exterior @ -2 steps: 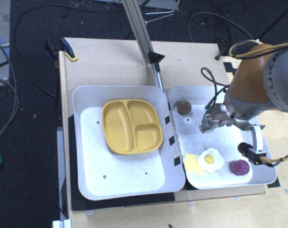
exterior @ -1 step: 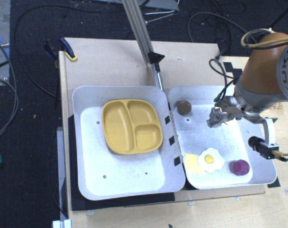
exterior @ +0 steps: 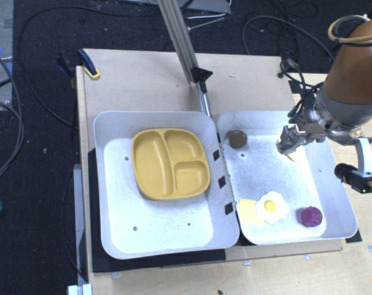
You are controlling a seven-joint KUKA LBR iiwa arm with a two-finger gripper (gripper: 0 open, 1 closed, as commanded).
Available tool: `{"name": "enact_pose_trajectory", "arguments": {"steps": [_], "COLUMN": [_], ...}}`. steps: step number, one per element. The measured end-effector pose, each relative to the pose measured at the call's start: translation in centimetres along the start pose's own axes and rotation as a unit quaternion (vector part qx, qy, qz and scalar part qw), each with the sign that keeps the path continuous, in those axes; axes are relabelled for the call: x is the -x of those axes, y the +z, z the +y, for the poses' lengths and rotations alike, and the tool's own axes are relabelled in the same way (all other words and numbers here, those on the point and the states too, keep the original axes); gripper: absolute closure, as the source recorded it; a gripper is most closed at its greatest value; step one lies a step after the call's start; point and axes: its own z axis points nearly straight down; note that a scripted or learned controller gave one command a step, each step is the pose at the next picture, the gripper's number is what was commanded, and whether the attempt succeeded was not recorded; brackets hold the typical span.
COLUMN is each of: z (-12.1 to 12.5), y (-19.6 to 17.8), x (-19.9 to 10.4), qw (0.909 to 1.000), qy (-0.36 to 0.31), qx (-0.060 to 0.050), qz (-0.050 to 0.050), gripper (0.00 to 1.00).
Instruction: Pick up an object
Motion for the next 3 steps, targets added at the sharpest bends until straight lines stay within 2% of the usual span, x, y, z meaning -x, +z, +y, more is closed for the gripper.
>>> {"name": "enact_pose_trajectory", "arguments": {"steps": [1,3], "z": [1.4,1.2], "y": [0.0,2.8], "x": [-5.3,-15.6], "qw": [1.0000,1.0000], "qy": [-0.002,-0.003], "qx": [-0.001,-0.004], "qz": [0.001,0.001], "gripper": [1.00,1.00]}}
